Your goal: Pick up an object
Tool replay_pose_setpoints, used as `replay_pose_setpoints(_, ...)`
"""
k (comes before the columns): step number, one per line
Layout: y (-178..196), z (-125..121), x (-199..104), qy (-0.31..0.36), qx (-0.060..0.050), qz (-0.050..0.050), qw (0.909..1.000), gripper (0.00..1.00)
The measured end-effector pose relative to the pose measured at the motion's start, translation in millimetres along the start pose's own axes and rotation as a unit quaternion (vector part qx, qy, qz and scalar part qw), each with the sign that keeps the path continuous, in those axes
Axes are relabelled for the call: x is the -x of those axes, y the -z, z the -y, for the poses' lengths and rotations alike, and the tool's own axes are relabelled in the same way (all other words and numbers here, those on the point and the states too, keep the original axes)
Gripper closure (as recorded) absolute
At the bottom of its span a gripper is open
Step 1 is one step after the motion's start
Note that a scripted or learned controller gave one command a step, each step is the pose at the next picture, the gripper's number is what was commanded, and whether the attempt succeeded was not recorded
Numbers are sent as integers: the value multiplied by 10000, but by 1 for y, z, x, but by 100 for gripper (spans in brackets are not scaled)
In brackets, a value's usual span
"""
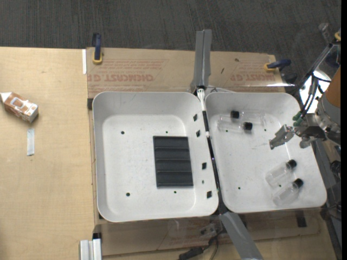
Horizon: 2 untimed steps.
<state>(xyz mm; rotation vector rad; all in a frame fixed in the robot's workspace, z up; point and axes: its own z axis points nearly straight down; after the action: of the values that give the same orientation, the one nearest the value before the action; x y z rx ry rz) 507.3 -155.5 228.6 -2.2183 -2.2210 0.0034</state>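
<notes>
Bright, even overhead light; soft shadows, perhaps slight blur.

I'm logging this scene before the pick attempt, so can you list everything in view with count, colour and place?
bins: 2, white, side by side on the bench
ridged block: 1, black, middle of the left bin
vials: 4, clear with black caps, right bin; two near the top, two at lower right
clamps: 2, blue and yellow, on the cardboard's far edge
small carton: 1, orange and white, far left of the bench
gripper: 1, grey, over the right bin's right side
</notes>
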Motion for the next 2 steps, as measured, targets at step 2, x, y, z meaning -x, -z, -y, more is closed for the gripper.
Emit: replay_pose_setpoints(2, -137, -100, -38, 222, 7, 4, 9998, 0)
